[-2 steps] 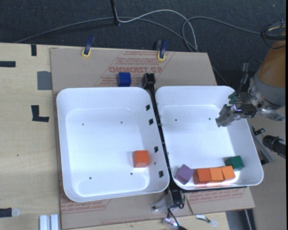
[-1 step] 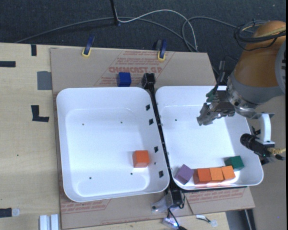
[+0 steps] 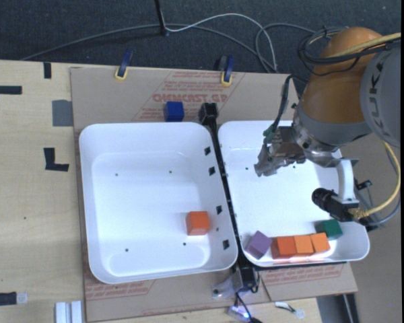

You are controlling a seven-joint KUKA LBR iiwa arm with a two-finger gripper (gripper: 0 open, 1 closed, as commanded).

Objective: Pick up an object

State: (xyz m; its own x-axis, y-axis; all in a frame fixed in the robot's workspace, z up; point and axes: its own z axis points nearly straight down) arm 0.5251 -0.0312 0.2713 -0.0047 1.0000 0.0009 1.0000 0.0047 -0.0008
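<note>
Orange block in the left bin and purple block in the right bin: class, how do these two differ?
The orange block lies alone in the left bin; the purple block lies in the right bin, at the end of a row of blocks. The orange block sits away from the walls; the purple block sits in the near corner. Both look like small cubes of similar size.

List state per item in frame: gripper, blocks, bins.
gripper: over the right bin, nothing seen between its fingers
orange block: alone in the left bin, resting flat
purple block: right bin, near edge, skewed
orange row: right bin, blocks side by side, touching
green block: right bin, by the row's right end
blue block: outside the bins, on the cardboard
</note>
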